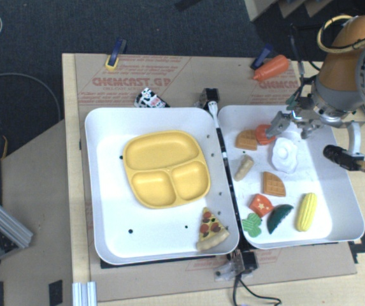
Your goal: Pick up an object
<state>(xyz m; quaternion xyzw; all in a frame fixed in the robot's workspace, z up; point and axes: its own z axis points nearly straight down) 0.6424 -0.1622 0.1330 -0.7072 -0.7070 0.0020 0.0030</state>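
While the gripper is poised with fingers spread and nothing between them, the reach is judged underway. A red piece lies just beside it in the right bin; lowering and closing are needed next.

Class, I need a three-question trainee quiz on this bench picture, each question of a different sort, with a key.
1. True or false: the yellow divided tray lies in the right bin.
2. Which item lies in the left bin with the tray? A) corn cob B) pizza slice C) waffle piece
3. Fill in: the hand sits over the right bin's ___ end, far or near.

Key: 1 false, it lies in the left bin. 2 B, the pizza slice; the corn cob and waffle piece lie in the right bin. 3 far.
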